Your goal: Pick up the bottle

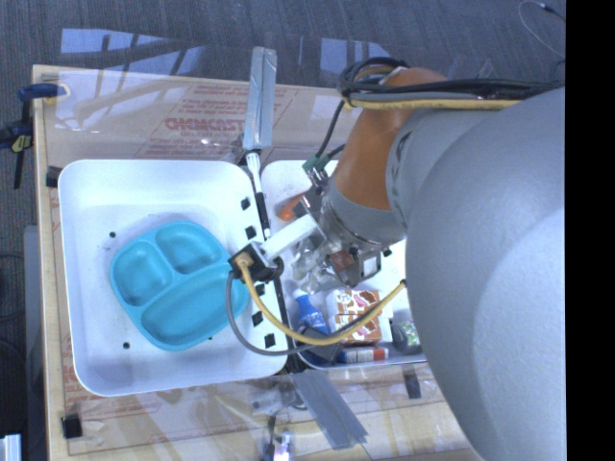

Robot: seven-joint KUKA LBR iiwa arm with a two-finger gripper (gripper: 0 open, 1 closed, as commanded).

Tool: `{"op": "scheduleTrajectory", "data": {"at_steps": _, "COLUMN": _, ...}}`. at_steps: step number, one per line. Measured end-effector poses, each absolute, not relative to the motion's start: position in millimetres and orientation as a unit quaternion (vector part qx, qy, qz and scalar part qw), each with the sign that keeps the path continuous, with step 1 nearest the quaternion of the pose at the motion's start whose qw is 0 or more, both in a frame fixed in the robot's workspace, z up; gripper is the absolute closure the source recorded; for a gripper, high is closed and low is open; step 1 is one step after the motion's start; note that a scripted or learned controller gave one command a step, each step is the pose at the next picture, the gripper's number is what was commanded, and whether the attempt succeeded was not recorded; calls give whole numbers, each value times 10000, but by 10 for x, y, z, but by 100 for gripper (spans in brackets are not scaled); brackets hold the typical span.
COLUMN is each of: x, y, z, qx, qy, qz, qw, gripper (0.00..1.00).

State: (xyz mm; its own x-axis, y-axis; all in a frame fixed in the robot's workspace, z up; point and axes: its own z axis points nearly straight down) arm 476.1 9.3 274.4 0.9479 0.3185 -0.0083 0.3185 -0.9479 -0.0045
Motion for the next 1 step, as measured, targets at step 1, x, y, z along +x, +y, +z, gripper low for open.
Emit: {"op": "scheduleTrajectory", "data": {"at_steps": 1, "x": 4759, "y": 91, "z": 2740, "qx": -9869, "qy": -1613, "qz": 55, "qw": 18, "gripper": 0}}
